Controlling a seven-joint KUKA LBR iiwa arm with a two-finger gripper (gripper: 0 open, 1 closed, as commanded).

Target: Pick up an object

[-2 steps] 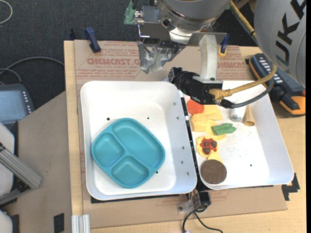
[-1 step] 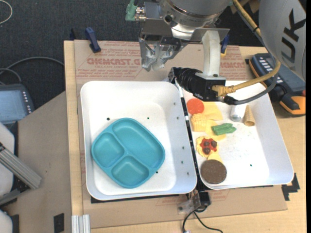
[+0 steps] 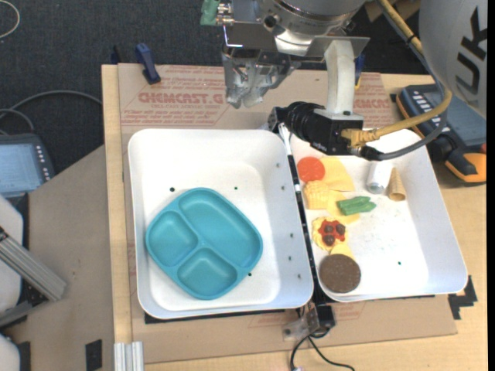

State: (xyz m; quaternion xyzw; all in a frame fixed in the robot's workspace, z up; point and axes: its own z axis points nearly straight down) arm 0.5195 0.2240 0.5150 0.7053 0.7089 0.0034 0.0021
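Observation:
My gripper (image 3: 248, 85) hangs over the cardboard just beyond the far rim of the left bin (image 3: 155, 149), above and apart from all the objects. A teal divided plate (image 3: 203, 242) lies in the left bin. The right bin (image 3: 433, 230) holds a red tomato slice (image 3: 311, 168), yellow cheese slices (image 3: 334, 180), a green pod-shaped piece (image 3: 356, 205), a tan cone (image 3: 396, 184), a small grey cylinder (image 3: 376, 178), a yellow piece topped with red berries (image 3: 332, 232) and a round brown patty (image 3: 340, 273).
A blue clamp (image 3: 147, 62) sits at the far left corner of the cardboard base (image 3: 178, 91). An orange and black device (image 3: 464, 157) lies right of the right bin. A small screen (image 3: 19, 165) stands off the bench at the left.

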